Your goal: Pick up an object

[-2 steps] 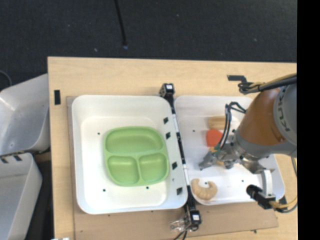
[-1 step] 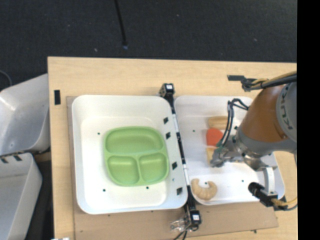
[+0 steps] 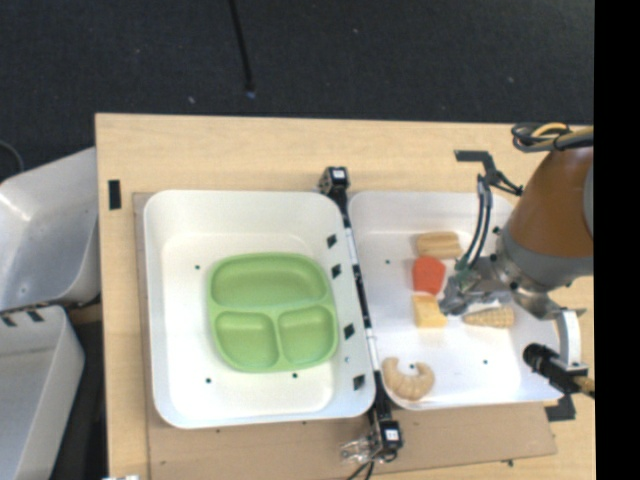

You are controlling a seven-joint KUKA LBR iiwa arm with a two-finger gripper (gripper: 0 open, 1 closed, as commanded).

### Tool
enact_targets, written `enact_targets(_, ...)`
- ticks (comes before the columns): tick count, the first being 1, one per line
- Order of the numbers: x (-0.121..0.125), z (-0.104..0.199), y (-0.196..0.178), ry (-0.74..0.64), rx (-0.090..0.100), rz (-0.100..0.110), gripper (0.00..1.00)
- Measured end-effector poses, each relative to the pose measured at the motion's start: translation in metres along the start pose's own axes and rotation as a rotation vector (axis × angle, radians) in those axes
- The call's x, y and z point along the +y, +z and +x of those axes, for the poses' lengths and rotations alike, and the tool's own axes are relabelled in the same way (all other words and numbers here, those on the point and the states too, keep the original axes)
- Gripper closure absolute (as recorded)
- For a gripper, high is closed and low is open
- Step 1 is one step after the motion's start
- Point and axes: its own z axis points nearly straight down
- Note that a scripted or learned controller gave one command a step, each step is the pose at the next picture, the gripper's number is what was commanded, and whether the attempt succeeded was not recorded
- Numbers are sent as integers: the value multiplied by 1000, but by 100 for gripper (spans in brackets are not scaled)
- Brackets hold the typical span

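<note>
The pale wooden bench (image 3: 230,153) is given over to two shallow white plastic bins set side by side, apparently so that one can supply things and the other receive them. The left white bin (image 3: 175,268) is taken up by a light green plastic tray with three compartments (image 3: 272,310), laid flat near its middle. The right white bin (image 3: 390,223) carries the small things from which a pick can be made.

The grey arm with its orange band (image 3: 550,218) is brought in from three o'clock and is bent down over the right bin, with the two-finger gripper (image 3: 462,296) lowered among the objects. From this height it cannot be told whether the fingers are spread or closed, nor whether anything lies between them.

The objects are clustered just at nine o'clock of the gripper: a tan bread-like block (image 3: 438,244) at the top, a red rounded piece (image 3: 429,274) just below it, and a pale yellow cube (image 3: 430,313) below that, the last seemingly touching or just beside the gripper. A beige ridged piece (image 3: 489,317) is seen at five o'clock of the gripper. A curled tan croissant-shaped item (image 3: 408,379) is left well apart, at seven o'clock, near the bin's lower rim.

Judged from the gripper's position, the yellow cube or the ridged piece is the likely target.
</note>
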Motion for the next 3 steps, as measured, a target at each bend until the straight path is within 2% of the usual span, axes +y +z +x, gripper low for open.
enact_targets(1,-8,1,-52,1,0,2,100)
enact_targets(2,-6,-1,-103,1,0,1,100)
enact_targets(3,3,56,-97,-3,3,6,100)
